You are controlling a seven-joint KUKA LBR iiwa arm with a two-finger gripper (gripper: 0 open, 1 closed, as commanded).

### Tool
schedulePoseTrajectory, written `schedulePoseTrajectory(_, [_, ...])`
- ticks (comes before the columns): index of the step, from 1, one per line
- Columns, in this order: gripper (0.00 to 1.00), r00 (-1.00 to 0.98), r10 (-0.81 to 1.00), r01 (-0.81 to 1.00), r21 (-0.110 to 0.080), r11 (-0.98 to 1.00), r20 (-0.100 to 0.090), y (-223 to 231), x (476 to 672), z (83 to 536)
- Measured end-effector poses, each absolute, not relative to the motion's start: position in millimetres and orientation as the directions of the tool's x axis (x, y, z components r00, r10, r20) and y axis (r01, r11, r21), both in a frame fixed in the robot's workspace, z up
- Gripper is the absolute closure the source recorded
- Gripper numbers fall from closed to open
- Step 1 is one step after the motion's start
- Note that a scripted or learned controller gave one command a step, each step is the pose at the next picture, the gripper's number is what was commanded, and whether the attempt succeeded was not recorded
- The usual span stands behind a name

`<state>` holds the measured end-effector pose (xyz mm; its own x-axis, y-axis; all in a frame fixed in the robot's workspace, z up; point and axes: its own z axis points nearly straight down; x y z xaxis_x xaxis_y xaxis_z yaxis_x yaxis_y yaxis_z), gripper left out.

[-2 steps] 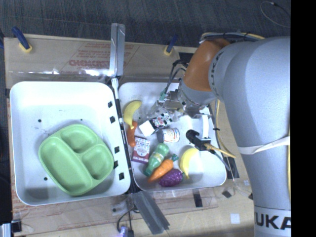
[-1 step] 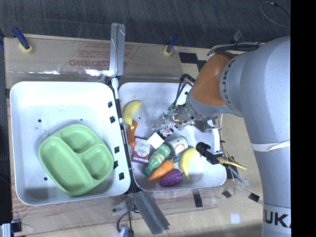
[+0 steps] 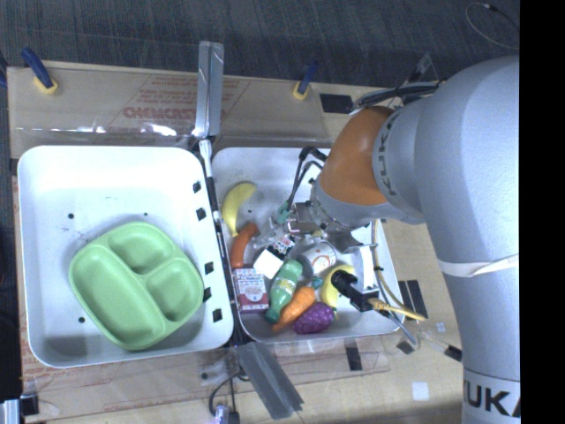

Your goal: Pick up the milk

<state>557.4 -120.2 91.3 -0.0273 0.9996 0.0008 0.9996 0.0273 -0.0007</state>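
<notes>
Claw (image 3: 291, 223) low over right bin (image 3: 265, 159) clutter; finger state impossible to tell. Milk (image 3: 251, 290), small red-white carton, below-left, against divider. Better shift over, descend straight, avoid green bottle (image 3: 286, 281) beside.

The milk (image 3: 251, 290) is a small carton, white with a red-pink printed face and a white top edge. You'll find it in the right bin (image 3: 231, 159), at the front-left corner, lying flat with the printed face up. Its long axis runs roughly front to back, only slightly skewed. Its left side sits against the bin's left wall. The green bottle (image 3: 286, 284) is just beside it on the right, touching or nearly so, you can't tell which. The sausage (image 3: 241, 244) lies just behind it, with the white block (image 3: 267, 262) at its back-right corner. The label print is too small to read.
</notes>
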Motion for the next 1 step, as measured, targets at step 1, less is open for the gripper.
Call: schedulePoseTrajectory(1, [1.00,-0.031,1.000,1.000,-0.003,0.031,0.001,-120.7,557.9,99.2])
